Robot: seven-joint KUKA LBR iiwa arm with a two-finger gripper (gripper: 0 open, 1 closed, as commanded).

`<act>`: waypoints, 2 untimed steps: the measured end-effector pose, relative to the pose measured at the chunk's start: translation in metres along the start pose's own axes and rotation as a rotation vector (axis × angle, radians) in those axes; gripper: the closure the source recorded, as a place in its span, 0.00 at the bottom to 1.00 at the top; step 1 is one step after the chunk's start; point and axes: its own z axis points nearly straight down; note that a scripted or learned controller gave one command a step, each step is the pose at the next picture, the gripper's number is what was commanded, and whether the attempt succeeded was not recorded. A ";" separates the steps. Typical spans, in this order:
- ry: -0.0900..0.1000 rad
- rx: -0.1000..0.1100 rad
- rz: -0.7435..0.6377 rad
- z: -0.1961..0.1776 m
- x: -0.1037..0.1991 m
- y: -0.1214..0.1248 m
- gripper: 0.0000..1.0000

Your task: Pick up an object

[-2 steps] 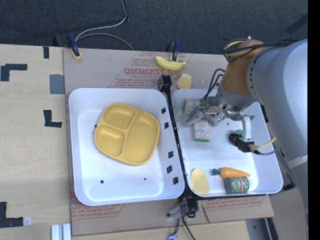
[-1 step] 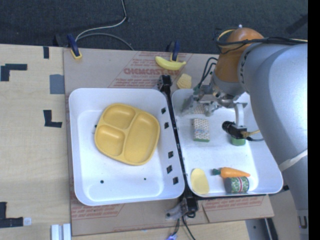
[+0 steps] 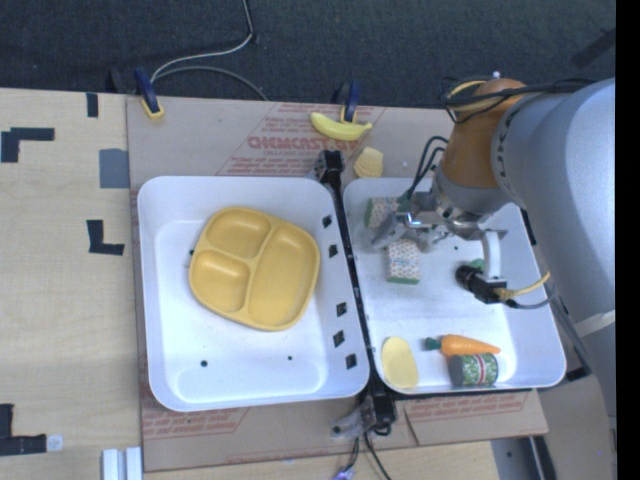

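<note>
The gripper (image 3: 405,224) hangs low over the right bin (image 3: 520,353); whether it is open or closed cannot be told. A patterned sponge (image 3: 404,262) lies just below it, a second sponge (image 3: 380,211) just left. A carrot (image 3: 468,346) and can (image 3: 473,370) lie near the front

Single fixed camera above the tabletop (image 3: 60,268), angled down, mid-range, framing both white bins (image 3: 160,298) side by side; arm (image 3: 570,178) enters from frame right.
</note>
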 end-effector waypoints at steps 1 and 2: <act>-0.001 0.000 -0.001 -0.009 0.000 0.000 1.00; 0.002 0.000 -0.003 -0.100 0.064 -0.022 1.00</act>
